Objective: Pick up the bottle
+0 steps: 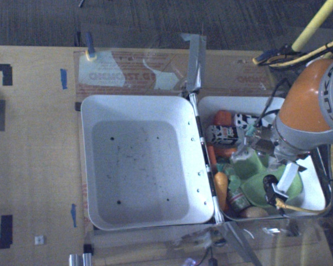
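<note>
Green see-through plastic bottle [245, 165] lying in the right white bin [316, 188], touching the left side of the grey two-finger gripper [255, 147], with a black-and-white cow-spotted carton [225, 133] just behind and an orange carrot-shaped toy [220, 187] left of it.
</note>
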{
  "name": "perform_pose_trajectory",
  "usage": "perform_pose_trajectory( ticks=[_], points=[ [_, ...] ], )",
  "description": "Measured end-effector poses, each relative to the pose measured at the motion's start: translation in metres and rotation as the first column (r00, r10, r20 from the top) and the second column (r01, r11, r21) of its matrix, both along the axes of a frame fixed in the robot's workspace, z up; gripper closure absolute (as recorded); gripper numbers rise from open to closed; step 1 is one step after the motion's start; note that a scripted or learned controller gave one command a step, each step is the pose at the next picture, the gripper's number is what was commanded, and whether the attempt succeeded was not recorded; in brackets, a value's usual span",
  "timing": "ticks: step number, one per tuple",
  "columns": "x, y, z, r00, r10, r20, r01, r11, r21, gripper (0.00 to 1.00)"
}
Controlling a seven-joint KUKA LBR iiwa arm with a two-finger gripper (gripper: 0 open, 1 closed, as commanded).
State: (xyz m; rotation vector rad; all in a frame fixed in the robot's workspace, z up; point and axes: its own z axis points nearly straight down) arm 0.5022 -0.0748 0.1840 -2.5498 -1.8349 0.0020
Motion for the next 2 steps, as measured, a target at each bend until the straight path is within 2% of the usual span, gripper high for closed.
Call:
perform_pose_trajectory(
  ticks=[1,2],
  points=[
    [0.030,-0.068,-0.077,0.992,-0.120,0.032,0.121,0.993,-0.008,0.00],
    [-0.006,-0.051,-0.080,0.998,0.011,0.068,-0.008,0.999,-0.038,0.00]
  ],
)
